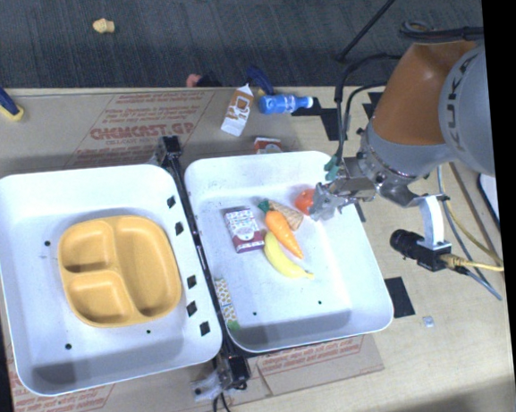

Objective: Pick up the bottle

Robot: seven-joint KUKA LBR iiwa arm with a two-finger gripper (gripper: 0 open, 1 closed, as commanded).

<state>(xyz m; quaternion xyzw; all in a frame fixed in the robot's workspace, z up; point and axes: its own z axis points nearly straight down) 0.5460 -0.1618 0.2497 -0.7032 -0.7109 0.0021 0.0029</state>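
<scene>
Red print reading roughly "CHEMCAST GP" stands on the cardboard sheet [138, 121] just behind the left bin [12, 267]. More red lettering runs along the cardboard's front edge, too small to read. The maroon packet [244, 228] bears a label, illegible.

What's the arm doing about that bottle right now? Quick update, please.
Gripper low over right bin's far edge, beside the tomato. Blue bottle lies outside, behind bins, untouched. Nothing blocking it.

arm [446, 103]: grey shell, orange band | hand [322, 199]: grey metal | cables: black and yellow
</scene>
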